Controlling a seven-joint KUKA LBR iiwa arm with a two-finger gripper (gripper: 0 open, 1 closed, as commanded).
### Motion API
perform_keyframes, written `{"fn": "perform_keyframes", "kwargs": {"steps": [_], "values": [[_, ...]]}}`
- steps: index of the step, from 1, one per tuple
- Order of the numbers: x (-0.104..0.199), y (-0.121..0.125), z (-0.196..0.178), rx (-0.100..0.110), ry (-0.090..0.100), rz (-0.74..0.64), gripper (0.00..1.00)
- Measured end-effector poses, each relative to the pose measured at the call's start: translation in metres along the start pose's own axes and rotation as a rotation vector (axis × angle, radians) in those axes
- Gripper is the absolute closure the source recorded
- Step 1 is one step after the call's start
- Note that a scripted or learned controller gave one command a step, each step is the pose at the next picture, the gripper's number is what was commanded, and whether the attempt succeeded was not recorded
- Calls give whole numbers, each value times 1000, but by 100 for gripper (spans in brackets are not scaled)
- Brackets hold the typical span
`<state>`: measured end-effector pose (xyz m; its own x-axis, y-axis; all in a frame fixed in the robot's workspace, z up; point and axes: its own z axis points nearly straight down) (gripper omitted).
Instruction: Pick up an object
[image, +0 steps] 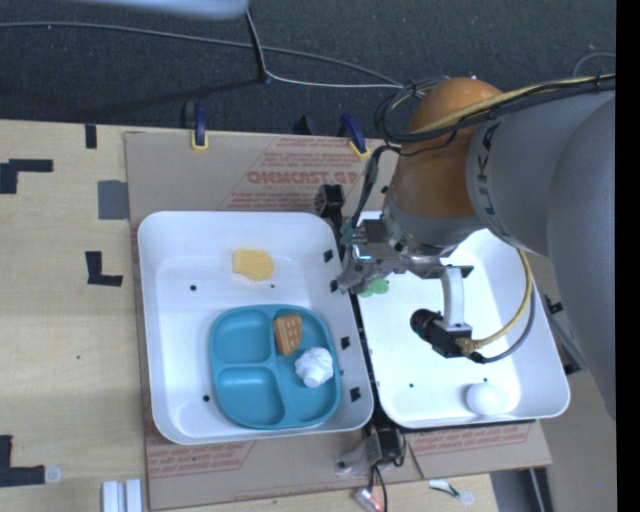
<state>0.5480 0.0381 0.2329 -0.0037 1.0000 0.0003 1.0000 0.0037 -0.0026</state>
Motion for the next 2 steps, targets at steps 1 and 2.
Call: {"fn": "perform_keyframes", "kwargs": {"steps": [1,2], "values": [[60,3,-1,-2,1,-2,100],[57,3,-1,-2,0,3,0]]}}
